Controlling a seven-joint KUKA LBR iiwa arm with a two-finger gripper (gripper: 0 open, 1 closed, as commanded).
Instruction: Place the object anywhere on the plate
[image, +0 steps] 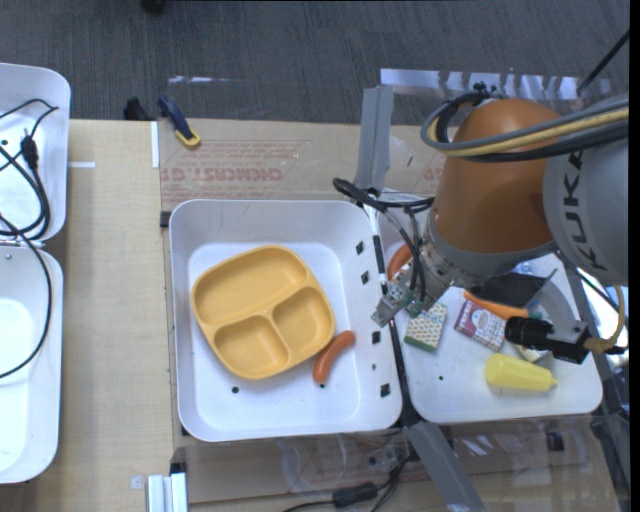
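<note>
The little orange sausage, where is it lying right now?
The sausage lies on the floor of the left white bin, just off the lower right edge of the yellow divided plate, not on it.

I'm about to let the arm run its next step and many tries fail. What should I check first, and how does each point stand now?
1. Plate in the left bin, upright: ok.
2. Plate compartments free: ok.
3. Sausage on the plate: not ok; it lies on the bin floor beside the plate.
4. Gripper holding anything: cannot tell; the arm hides it.
5. Other items wait in the right bin, such as the yellow corn: ok.
</note>
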